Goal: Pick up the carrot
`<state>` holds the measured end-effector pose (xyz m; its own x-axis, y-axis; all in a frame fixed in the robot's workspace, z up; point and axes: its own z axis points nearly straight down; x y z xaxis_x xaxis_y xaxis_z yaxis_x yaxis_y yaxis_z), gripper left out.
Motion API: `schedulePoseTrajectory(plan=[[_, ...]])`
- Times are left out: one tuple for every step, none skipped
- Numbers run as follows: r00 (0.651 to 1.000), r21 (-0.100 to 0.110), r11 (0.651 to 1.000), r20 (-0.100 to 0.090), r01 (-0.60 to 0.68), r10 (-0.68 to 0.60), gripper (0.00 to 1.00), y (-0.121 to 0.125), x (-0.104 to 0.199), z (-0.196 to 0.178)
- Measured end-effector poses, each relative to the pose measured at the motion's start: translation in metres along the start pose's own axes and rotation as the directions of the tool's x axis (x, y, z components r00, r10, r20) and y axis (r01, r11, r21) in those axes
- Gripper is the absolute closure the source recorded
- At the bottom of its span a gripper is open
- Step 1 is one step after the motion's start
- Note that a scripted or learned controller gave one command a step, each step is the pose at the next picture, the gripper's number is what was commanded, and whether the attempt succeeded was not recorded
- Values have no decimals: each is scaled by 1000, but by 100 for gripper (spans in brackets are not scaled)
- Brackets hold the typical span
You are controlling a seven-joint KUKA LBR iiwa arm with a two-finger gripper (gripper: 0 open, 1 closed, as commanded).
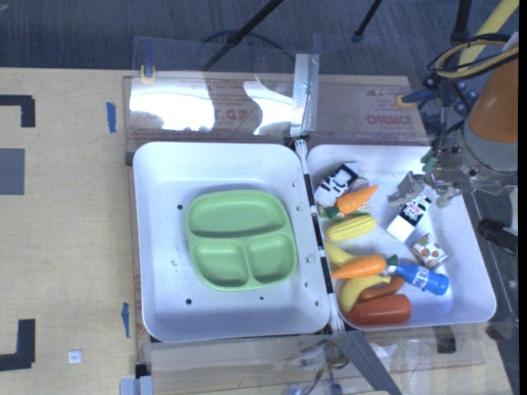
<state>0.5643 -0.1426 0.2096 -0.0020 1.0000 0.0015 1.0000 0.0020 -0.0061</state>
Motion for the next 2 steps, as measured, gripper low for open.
schedulePoseTrajectory(plan=[[987,-4,987,2,162,-162,0,69,6,59],[931,-2,931,1,366,-366,0,72,45,66]])
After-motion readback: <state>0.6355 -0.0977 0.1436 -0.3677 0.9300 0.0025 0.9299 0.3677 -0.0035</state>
